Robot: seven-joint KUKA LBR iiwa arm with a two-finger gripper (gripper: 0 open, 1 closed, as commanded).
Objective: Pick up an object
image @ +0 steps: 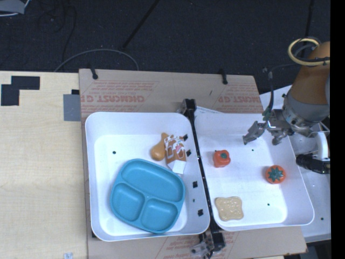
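Note:
The right bin (302, 209) holds a red tomato-like toy (221, 158) near its left side, an orange-red round toy with a green top (275, 174) at the right, and a tan slice of toast (229, 208) at the front. My gripper (265, 134) hangs over the back right part of this bin, above and to the right of the red toy. Its grey fingers (252, 134) are spread apart with nothing between them.
The left bin (97, 144) holds a blue divided plate (148, 196), a brown chicken-leg toy (159, 149) and a small white and brown block (176, 150). A black divider (197, 166) runs between the bins. Cardboard (161, 93) lies under both.

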